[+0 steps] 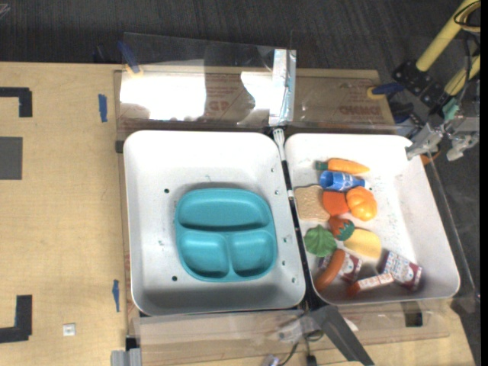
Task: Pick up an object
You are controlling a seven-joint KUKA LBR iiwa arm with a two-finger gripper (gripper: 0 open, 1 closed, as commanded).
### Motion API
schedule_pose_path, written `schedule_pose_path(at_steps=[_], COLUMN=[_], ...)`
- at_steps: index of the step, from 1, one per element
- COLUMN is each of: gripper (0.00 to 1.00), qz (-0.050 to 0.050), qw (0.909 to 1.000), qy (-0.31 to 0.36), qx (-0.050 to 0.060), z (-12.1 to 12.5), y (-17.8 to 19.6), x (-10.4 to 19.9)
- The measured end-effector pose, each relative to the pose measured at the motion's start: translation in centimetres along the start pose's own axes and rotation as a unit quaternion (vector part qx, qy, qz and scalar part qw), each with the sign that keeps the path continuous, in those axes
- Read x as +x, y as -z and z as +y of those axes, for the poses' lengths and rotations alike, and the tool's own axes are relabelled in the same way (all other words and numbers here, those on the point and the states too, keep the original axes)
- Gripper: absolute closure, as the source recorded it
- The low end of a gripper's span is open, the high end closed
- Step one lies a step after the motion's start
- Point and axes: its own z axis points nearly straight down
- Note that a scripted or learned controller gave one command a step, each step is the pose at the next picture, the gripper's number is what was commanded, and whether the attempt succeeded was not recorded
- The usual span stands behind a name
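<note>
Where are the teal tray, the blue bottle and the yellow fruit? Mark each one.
teal tray (226,232), camera view, on the ridge between its compartments.
blue bottle (341,180), camera view, on the middle of its body.
yellow fruit (364,243), camera view, on its upper surface.

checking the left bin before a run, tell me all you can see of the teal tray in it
The teal divided tray lies flat in the middle of the left white bin, resting on its floor. It looks like smooth moulded plastic, a rounded rectangle with soft corners and a raised rim. Inside are three compartments: one long one across the far side and two smaller ones side by side on the near side. It sits right way up, slightly turned relative to the bin walls, and it touches none of them.
</note>
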Motion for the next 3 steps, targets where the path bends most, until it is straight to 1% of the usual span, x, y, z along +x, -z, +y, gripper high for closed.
schedule_pose_path(at_steps=[1,2,3], gripper=[0.0,0.0,0.0], qz=[0.001,0.001,0.0], qw=[0.997,0.9985,0.9972], qy=[-0.078,-0.056,-0.075], qx=[0.005,-0.002,-0.003], z=[2.9,-3.0,-8.1], y=[-16.0,-17.6,-17.6], x=[5.6,11.0,11.8])
